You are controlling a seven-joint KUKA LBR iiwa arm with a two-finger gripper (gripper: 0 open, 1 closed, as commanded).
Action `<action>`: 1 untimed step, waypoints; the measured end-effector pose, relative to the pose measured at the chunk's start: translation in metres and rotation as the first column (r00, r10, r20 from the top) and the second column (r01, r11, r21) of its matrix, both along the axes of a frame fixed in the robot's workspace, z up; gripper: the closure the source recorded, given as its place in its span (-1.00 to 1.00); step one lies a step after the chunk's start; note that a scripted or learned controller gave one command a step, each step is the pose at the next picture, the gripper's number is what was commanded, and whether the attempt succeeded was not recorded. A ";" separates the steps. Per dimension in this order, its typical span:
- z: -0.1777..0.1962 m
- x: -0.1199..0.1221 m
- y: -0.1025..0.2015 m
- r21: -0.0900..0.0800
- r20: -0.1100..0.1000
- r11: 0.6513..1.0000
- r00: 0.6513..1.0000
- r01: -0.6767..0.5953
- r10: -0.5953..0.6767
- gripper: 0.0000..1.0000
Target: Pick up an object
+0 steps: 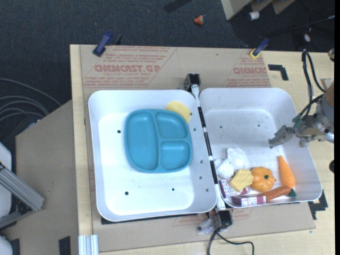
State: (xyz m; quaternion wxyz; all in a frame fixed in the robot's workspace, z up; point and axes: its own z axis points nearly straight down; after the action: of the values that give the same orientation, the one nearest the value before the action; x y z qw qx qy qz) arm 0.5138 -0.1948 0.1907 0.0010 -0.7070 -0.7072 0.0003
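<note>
Gripper [280, 138] at right bin's [249, 97] right edge, grip state unclear; carrot [286, 171] just below, lengthwise along edge.

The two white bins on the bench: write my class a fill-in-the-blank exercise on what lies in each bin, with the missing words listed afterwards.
1. The blue divided tray lies in the ____ bin.
2. The carrot lies in the ____ bin.
3. The yellow item at the tray's far edge is in the ____ bin.
4. The gripper hangs over the ____ bin.

Missing words: left; right; left; right
</note>
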 end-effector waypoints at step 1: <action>-0.070 -0.035 -0.029 0.000 -0.001 1.000 1.000 0.001 -0.001 -1.00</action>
State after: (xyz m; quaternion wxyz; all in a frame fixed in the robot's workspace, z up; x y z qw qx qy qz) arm 0.4784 -0.2239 0.1207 0.0011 -0.7075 -0.7068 0.0006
